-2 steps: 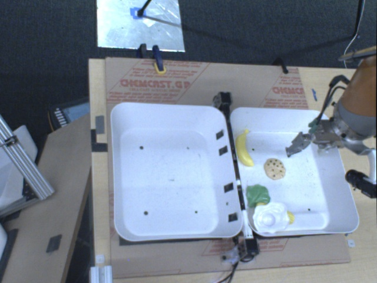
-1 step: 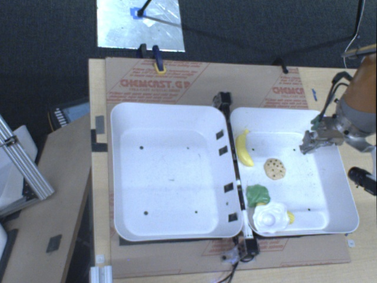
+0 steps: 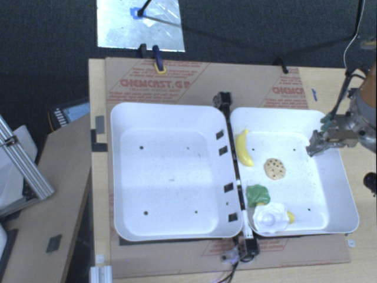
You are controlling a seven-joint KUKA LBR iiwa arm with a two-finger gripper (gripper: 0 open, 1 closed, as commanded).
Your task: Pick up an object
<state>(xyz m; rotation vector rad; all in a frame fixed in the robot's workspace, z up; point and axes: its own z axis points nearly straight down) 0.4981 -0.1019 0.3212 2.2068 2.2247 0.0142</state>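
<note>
Though smooth-walled, right bin (image 3: 336, 175): curved banana (image 3: 243, 148), round cookie (image 3: 274, 168).

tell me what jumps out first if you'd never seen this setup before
The small cluster in the right white plastic bin draws the eye: a yellow plastic banana by the divider, a round tan speckled cookie mid-bin, and a green leafy piece beside a white round lidded cup at the near corner. The grey metal tool hangs over that bin's right side, apart from them.
</note>
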